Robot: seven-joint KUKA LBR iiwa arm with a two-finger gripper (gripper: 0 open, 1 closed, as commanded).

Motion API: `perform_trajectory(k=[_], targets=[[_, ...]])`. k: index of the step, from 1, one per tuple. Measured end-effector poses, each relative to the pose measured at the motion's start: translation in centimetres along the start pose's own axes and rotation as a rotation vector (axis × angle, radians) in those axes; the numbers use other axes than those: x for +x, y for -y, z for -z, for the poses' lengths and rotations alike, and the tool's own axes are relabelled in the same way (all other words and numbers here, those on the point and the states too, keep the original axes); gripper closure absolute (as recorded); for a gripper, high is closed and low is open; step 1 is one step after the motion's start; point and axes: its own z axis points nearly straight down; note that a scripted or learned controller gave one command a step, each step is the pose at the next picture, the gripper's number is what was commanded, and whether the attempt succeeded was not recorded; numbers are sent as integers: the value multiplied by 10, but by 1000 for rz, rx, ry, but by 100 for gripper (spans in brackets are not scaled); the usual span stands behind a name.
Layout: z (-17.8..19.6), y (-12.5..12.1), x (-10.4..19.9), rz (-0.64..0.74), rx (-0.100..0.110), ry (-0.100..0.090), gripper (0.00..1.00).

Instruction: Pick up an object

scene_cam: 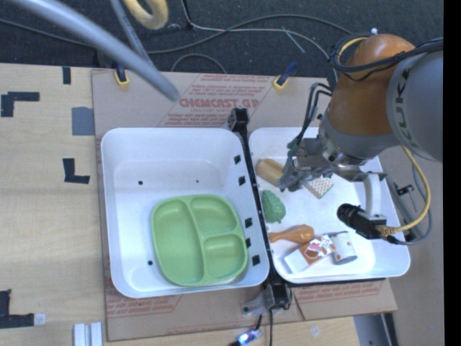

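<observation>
My gripper [291,176] hangs low over the right bin [392,265], at its upper left part. A tan cylinder-shaped piece [269,169] lies just left of it, and a checkered red-and-white item [320,187] lies just right of it. Below the gripper sits a green lumpy object [273,206] against the bin's left wall. Further toward the front lie an orange drumstick [292,233], a white card with red print [312,251] and a small can [345,249]. The arm's bulk hides the bin's upper right part.
The left bin [122,164] holds a green divided plate [199,238] in its lower right. A black divider [248,186] runs between the bins. A black fitting with a cable [360,221] sits over the right bin's right side.
</observation>
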Motion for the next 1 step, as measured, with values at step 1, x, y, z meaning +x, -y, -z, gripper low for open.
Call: perform_trajectory(k=[1], targets=[[-11, -1, 44, 0, 1, 0, 100]])
